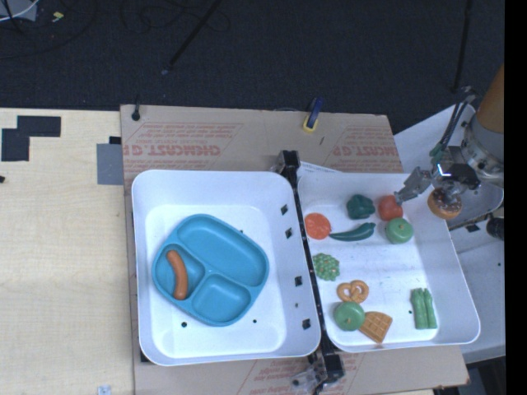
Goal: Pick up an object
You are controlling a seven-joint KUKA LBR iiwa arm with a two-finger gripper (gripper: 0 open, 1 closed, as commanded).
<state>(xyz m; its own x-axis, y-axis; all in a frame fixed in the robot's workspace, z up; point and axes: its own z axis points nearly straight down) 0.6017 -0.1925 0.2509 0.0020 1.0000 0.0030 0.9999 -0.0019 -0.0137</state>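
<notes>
The tool (443,189) hangs over the right white bin's (461,299) far right rim, and a round brown doughnut-like toy (445,206) seems pinched between its closed fingers, though the view there is cluttered. It sits raised, apart from the toy food scattered on the bin floor, likely to lift clear.

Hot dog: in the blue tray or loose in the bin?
In the tray. The hot dog lies in the left compartment of the blue tray, inside the left bin.
</notes>
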